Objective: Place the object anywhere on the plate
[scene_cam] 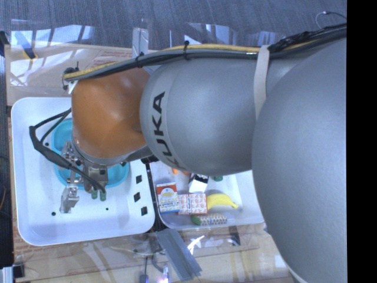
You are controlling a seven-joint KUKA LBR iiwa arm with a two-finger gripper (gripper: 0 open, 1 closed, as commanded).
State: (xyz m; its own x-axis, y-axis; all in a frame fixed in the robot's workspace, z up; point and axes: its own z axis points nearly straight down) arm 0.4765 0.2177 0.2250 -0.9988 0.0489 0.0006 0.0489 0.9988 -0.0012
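Arm (235, 117): one, grey with an orange band, reaching in from the right and covering most of the bench (88, 253). One black-and-yellow cable bundle (206, 48) runs along its upper edge.

Bins: two, white, side by side. The left bin (35, 229) is mostly visible. The right bin (244, 208) is largely hidden under the arm, with only its near strip showing.

Plate (59, 141): one, blue, in the left bin. The orange wrist covers its middle, so only two arcs of the rim show, one at the left and one at the lower right.

Gripper (79, 193): one, hanging below the orange band at the plate's near edge, over the left bin floor. A black cable loop (36, 141) hangs beside it. I cannot tell whether it is open or closed, or whether it holds anything.

Loose items: four counted, all in the right bin's near strip, well apart from the plate. I cannot tell which one is the task's object.
- red-and-white carton (168, 198), touching the small box
- small box (193, 203)
- yellow item (221, 202), long axis roughly left-right, just right of the small box
- patterned packet (210, 219), long axis left-right, nearest the rim

The bin walls and the arm stand between these items and the plate.

Three black square marks (139, 196) sit on the left bin's right side.
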